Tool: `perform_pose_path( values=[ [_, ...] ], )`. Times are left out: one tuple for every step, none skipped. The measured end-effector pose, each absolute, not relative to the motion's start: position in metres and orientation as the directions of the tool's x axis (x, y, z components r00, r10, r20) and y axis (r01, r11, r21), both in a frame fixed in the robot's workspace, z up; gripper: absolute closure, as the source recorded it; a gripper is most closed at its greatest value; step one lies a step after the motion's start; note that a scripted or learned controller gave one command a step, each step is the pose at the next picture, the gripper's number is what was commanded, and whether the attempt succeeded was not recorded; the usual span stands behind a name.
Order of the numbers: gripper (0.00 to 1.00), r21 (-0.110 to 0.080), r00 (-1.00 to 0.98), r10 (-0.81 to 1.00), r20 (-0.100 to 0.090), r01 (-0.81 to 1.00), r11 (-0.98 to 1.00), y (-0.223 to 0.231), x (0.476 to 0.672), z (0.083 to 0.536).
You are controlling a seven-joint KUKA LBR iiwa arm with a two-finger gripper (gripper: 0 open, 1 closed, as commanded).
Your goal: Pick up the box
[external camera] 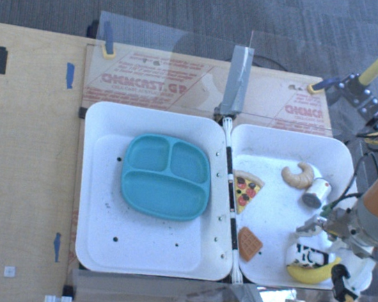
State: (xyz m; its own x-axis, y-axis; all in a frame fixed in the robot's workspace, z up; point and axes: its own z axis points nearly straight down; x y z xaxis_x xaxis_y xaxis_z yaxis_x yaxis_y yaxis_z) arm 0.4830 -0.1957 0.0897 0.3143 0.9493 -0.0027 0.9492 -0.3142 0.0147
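The box (310, 256), white with black marks, sits at the front right of the right bin (285, 143), touching a banana (310, 272). The gripper (323, 228) hangs just above and behind it, very close. I cannot tell what state the gripper is in, and nothing shows in it.

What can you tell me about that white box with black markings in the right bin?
The box is small and white with bold black print, possibly card. It lies in the near right corner of the right bin, partly hidden under the gripper above it. A banana curves along its near edge, apparently touching it.
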Motion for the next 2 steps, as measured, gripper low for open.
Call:
perform_pose_path(
  values=[
    [0.0, 0.016, 0.241, 0.971, -0.001, 0.97, -0.241, -0.127, 0.484, 0.091],
    [0.0, 0.014, 0.293, 0.956, -0.001, 0.956, -0.293, -0.11, 0.569, 0.09]
  ],
)
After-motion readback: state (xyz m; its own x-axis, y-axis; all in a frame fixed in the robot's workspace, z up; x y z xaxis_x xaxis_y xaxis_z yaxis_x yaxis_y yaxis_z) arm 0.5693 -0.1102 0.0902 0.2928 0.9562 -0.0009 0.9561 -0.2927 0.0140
